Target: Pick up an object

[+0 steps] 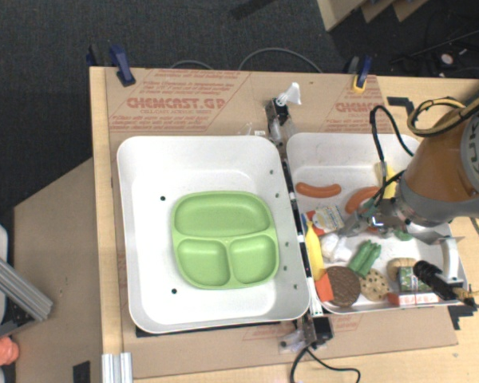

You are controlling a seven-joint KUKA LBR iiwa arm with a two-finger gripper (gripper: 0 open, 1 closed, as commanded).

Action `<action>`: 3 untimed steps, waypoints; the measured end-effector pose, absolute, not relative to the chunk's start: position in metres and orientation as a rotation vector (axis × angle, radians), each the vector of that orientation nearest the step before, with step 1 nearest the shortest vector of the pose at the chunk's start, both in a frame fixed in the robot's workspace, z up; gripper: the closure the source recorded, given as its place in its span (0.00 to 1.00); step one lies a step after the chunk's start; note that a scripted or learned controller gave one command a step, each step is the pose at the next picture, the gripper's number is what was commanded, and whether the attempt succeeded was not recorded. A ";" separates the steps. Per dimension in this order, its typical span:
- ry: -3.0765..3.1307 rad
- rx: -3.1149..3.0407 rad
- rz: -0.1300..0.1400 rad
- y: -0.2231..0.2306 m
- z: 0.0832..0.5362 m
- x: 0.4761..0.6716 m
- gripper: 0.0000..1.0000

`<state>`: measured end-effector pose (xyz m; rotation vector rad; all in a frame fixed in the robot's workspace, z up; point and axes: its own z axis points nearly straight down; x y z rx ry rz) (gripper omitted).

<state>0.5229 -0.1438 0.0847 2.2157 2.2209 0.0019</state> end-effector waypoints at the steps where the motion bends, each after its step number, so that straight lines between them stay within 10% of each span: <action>1: 2.225 2.224 -0.002 -0.105 0.084 0.477 0.00; 2: 2.216 2.221 0.002 -0.107 0.095 0.480 1.00; 3: 2.213 2.211 0.008 -0.137 0.194 0.528 1.00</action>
